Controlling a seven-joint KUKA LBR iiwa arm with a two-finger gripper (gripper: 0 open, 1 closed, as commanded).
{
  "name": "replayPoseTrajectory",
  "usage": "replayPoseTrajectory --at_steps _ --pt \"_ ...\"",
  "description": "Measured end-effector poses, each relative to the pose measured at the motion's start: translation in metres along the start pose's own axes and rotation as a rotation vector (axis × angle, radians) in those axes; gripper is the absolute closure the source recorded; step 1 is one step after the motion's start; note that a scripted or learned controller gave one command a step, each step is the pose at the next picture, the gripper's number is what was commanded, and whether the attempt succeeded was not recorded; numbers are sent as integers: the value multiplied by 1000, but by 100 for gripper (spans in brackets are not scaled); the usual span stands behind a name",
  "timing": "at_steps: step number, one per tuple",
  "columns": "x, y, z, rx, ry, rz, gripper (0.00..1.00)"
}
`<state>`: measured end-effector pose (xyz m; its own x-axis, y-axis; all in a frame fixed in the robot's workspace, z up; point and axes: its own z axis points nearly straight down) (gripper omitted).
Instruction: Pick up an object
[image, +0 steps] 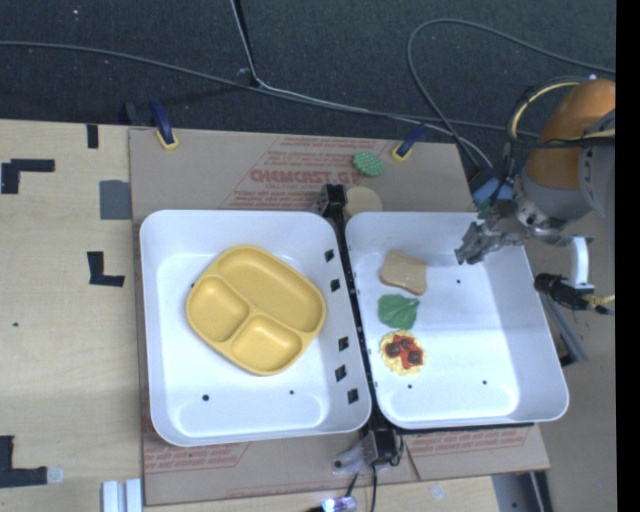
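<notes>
Three small items lie in the right bin (500, 400) near its left wall: a tan bread slice (403, 271), a green leaf (398, 311) below it, and a yellow piece with red topping (402, 353) further toward the front. My gripper (476, 246) hangs over the bin's far right part, well to the right of the bread slice and apart from it. Nothing shows between its dark fingers, and the view is too small to tell how they stand.
The left bin (165, 300) holds a yellow sectioned plate (256, 309). A small green item (368, 163) lies on the cardboard behind the bins. Black clips run along the divider between the bins. Cables cross the dark floor at the back.
</notes>
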<state>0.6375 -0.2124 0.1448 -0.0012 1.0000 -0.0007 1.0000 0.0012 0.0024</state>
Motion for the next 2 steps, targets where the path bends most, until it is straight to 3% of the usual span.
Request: replayPoseTrajectory --at_steps 1,2 --pt "7 10 -51 -2 -1 -1 100" --pt "7 10 -67 1 0 0 100"
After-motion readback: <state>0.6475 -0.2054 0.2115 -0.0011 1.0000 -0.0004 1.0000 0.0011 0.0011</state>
